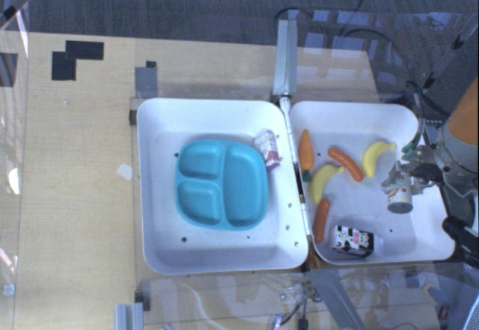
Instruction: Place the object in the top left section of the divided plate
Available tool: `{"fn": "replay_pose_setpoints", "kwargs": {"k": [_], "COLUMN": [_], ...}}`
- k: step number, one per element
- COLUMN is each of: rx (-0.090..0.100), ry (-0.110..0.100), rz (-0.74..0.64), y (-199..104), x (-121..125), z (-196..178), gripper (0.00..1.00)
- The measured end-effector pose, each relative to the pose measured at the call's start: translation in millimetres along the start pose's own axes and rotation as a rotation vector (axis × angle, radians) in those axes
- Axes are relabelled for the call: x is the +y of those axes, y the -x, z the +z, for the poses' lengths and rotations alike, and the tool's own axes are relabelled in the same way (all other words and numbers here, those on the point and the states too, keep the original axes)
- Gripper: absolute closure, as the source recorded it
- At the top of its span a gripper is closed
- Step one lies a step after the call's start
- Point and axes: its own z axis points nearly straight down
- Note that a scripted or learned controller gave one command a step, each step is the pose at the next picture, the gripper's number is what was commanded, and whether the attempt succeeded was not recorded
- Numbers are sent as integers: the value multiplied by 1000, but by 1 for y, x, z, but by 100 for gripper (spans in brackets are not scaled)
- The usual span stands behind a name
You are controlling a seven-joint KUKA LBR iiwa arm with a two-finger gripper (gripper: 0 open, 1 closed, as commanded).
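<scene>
The hand point(400, 190) hung over the right bin point(419, 246), near its right wall; whether it was shut or apart could not be told; nothing was seen gripped. The task named no one object; candidates lay in that bin: a carrot point(306, 150), two bananas point(324, 179) point(376, 156), two sausages point(346, 163) point(322, 218) and a small box point(352, 240). They looked like light, stiff, smooth toy food, likely slippery; a grip across the middle seemed best. The plate point(223, 184) sat in the left bin point(161, 246), a packet point(268, 147) touching its edge.
</scene>
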Motion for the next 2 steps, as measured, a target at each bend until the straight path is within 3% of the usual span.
{"fn": "replay_pose_setpoints", "kwargs": {"k": [1,2], "rx": [2,1], "ry": [-2,-1], "rz": [308,245], "y": [-7,-30], "x": [-9,49], "z": [76,93], "gripper": [100,100]}}
